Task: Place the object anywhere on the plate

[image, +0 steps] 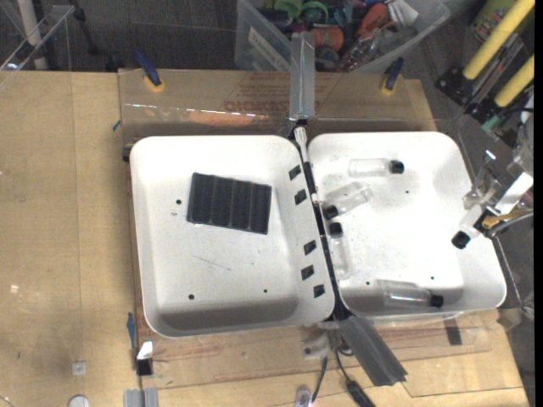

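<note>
- We see the black plate (229, 203) lying flat in the left bin (153, 295).
- Clear vials (370, 168) lie scattered in the right bin (441, 155).
- At frame right, the gripper (492, 206) hangs over that bin's edge; we cannot tell its fingers' state.

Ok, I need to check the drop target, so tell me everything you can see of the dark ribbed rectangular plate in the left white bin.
The dark ribbed rectangular plate is a flat, matte black slab, wider than deep, with lengthwise grooves splitting it into about five strips. It looks like rubber or plastic, though that is uncertain. It lies flat on the floor of the left white bin, in the upper middle, turned slightly clockwise. Nothing rests on it or touches its edges.
</note>
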You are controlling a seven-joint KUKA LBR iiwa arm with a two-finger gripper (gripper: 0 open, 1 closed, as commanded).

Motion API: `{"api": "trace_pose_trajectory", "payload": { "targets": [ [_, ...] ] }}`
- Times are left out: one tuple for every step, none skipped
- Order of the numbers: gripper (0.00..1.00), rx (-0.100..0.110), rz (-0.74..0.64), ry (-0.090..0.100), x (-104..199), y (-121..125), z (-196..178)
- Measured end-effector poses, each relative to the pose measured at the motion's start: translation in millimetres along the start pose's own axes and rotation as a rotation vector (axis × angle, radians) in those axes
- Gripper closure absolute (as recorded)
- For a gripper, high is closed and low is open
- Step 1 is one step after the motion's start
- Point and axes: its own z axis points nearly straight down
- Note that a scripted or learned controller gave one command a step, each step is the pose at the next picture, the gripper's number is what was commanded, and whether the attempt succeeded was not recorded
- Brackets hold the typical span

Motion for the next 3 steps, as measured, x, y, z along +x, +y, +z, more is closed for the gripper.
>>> {"api": "trace_pose_trajectory", "payload": {
  "targets": [
    [1.0, -0.001, 0.157, 0.0, 9, 4, -5],
    [1.0, 0.004, 0.239, -0.002, 15, -22, 61],
    [1.0, 0.0, 0.413, 0.0, 21, -15, -12]
  ]
}}
